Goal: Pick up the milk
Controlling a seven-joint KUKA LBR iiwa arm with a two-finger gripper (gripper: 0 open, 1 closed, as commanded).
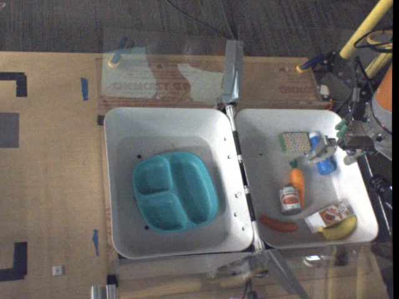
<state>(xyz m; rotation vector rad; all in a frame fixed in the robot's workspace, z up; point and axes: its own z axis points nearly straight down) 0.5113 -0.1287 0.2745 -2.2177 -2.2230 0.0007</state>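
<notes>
Camera view gives us the small red-and-white milk carton lying on its side in the right white bin's near right corner, its long axis slanting from lower left to upper right. We see a yellow banana touching its near edge. A red sausage, a red-labelled can and an orange carrot lie to its left. Farther back, the gripper hangs over a blue object; we cannot tell its state. A teal divided plate sits in the left white bin.
</notes>
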